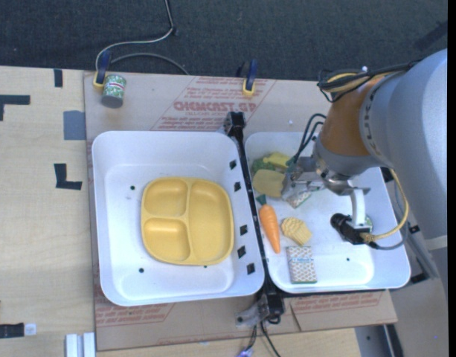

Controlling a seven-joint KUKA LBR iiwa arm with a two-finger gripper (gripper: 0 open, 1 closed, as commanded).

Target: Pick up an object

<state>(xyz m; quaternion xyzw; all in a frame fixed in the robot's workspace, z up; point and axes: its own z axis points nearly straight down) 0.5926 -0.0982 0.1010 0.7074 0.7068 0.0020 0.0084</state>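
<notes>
In the right bin (pixel 376 270), my gripper (pixel 296 187) is lowered over the back left part. Just left of it lie an olive-yellow piece (pixel 265 182) and a green leafy piece (pixel 275 160). A pale, crumpled-looking item (pixel 300 197) sits right under the gripper, partly hidden by it. In front of these lie an orange carrot (pixel 269 227), a yellow ridged piece (pixel 296 230) and a small patterned box (pixel 301 264). Nothing can be seen held.
The left bin (pixel 112 199) holds a yellow divided plate (pixel 187 220). A black divider (pixel 247 199) runs between the bins. A small can (pixel 113 90) and a yellow clamp (pixel 248 88) stand at the board's back edge. The grey arm covers the right bin's right side.
</notes>
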